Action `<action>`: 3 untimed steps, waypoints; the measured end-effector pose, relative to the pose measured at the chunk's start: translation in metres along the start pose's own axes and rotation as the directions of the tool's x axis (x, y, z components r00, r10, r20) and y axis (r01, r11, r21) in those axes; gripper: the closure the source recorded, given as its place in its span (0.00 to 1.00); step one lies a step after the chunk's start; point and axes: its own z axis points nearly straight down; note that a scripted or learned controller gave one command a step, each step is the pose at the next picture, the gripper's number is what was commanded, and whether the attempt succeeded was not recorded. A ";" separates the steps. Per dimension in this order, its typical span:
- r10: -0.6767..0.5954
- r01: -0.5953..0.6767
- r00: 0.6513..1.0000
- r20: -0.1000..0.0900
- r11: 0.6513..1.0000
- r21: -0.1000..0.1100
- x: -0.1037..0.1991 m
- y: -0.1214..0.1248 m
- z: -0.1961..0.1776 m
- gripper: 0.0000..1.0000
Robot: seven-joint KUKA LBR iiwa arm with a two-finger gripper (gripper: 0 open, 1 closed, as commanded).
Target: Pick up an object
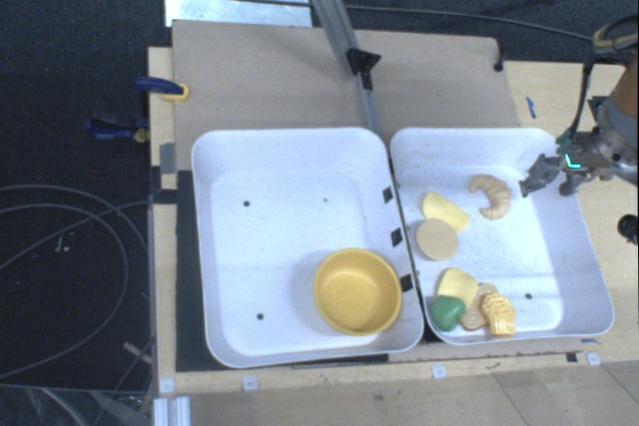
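My hand (549,177): at the right edge of the right bin, over its upper right part, my arm coming in from the right; the dark fingers are spread apart with nothing between them, so it is released
My wrist: grey, just right of the fingers, with a small teal light on it
Right bin (579,259): white and shallow, holding all the small toy foods
Croissant (491,195): tan toy pastry in the upper middle of the right bin, the piece nearest my hand, just left of my fingertips and apart from them; curved like a crescent, long axis running from upper left to lower right, both tips bending toward the left
Yellow wedge (444,211): left of the croissant, long axis slanting from upper left down to lower right
Round tan disc (436,239): lying flat, touching the wedge from below
Cluster at the near edge: a second yellow piece (457,284), a green piece (446,312) in front of it, and a yellow corn cob (497,312) to their right, all pressed together; the cob's long axis runs roughly up and down the view
Left bin (250,214): white, beside the right bin, their rims meeting in the middle
Yellow bowl (357,290): upright in the near right corner of the left bin, mouth facing up
Desk (280,75): brown board under both bins, with a blue and yellow clamp (160,88) at its left edge
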 end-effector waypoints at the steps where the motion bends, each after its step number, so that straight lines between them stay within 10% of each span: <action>1: 0.000 0.000 1.000 0.000 1.000 -0.001 0.000 0.000 -0.001 0.00; 3: 0.004 -0.004 1.000 0.000 1.000 0.003 0.004 -0.002 0.095 0.00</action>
